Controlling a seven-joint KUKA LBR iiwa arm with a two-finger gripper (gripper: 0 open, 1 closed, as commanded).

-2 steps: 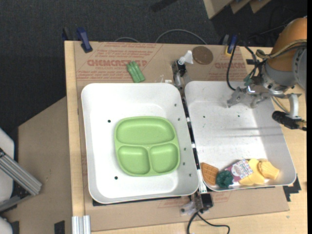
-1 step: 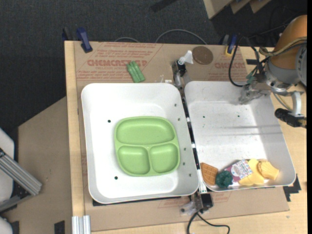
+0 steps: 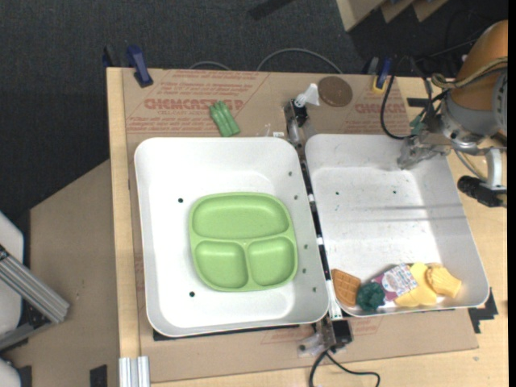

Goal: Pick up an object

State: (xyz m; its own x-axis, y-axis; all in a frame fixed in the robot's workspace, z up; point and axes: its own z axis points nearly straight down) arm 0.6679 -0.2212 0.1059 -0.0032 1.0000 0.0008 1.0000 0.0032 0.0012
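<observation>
Toy food items (image 3: 399, 285) lie clustered in the lower corner of the right bin (image 3: 379, 208), at the frame's lower right. The left bin (image 3: 161, 216) holds a green three-compartment tray (image 3: 242, 240). The gripper (image 3: 415, 147) hovers over the right bin's upper right edge, well apart from the items; its state cannot be told.

Green divided tray (image 3: 242, 241), left bin (image 3: 157, 216), well left of the tool (image 3: 405, 156). Green clip (image 3: 225, 120) on cardboard (image 3: 185, 95), far left. Brown disc (image 3: 334, 92), up-left. Blue clamps (image 3: 139, 64), bench (image 3: 72, 216) corners.
</observation>
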